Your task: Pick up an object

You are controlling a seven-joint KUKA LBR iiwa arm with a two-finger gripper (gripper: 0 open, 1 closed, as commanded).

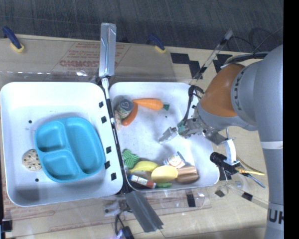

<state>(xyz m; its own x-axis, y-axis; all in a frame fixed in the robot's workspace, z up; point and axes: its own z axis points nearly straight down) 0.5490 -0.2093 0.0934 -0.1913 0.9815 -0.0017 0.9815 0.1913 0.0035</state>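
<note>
My gripper [167, 134] hangs over the bare middle of the right bin [154, 91], reaching in from the right. An orange carrot [148, 103] lies beyond it towards the bin's far wall. A round grey and orange toy [125, 111] rests against the left wall. Along the near wall sit a green toy [130, 158], a yellow banana-like piece [145, 166], a yellow lemon-like piece [164, 173], a copper-coloured cylinder [187, 174], a small red and white tube [142, 181] and a small white packet [175, 160]. Nothing shows in the gripper's grasp.
The left bin [15, 98] holds a blue divided plate [69, 147] and a round cookie [32, 159] beside it at the left. A metal bar [107, 49] stands at the back above the wall that divides the bins.
</note>
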